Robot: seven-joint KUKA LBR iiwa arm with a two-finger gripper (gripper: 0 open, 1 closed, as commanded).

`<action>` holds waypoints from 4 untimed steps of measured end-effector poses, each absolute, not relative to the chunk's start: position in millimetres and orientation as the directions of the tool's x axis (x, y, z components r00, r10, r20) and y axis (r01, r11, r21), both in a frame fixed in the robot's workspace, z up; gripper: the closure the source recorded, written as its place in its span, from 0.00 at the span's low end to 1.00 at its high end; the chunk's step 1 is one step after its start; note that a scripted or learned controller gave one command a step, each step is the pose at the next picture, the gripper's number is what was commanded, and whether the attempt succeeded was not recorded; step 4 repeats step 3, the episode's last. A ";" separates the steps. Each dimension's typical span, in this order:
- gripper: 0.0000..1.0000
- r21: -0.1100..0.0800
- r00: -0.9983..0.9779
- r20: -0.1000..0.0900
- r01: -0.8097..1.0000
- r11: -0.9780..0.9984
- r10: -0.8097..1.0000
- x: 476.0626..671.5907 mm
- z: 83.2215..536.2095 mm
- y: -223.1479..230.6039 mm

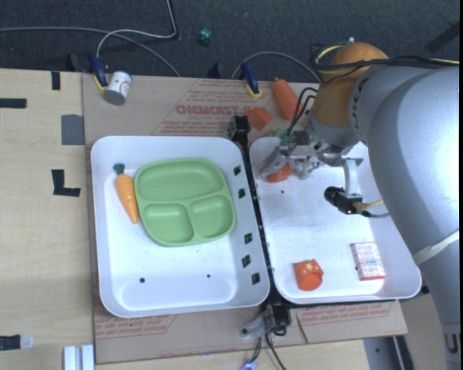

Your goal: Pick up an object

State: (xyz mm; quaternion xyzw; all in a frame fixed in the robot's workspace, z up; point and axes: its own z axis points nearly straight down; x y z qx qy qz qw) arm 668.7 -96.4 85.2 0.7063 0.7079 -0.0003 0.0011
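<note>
The grey arm reaches over the right bin of the 2 on the bench. A green divided plate fills the left bin's middle, a toy carrot beside it. The gripper sits at the right bin's far left corner over an orange-red piece; whether the jaws grip it cannot be told. An orange lump and small box lie near its front edge.

One fixed camera looks down at a slant from above the bench, far enough to take in both white bins side by side. The arm enters from the right edge.
</note>
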 end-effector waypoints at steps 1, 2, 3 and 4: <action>0.00 0.001 -0.001 -0.003 1.000 0.001 1.000 668.5 85.1 -94.5; 0.00 0.001 -0.002 -0.003 1.000 0.002 1.000 668.6 85.2 -95.7; 1.00 0.000 -0.003 -0.003 1.000 0.003 1.000 668.7 94.9 -95.7; 1.00 0.000 -0.003 -0.003 1.000 0.003 1.000 668.7 94.9 -95.7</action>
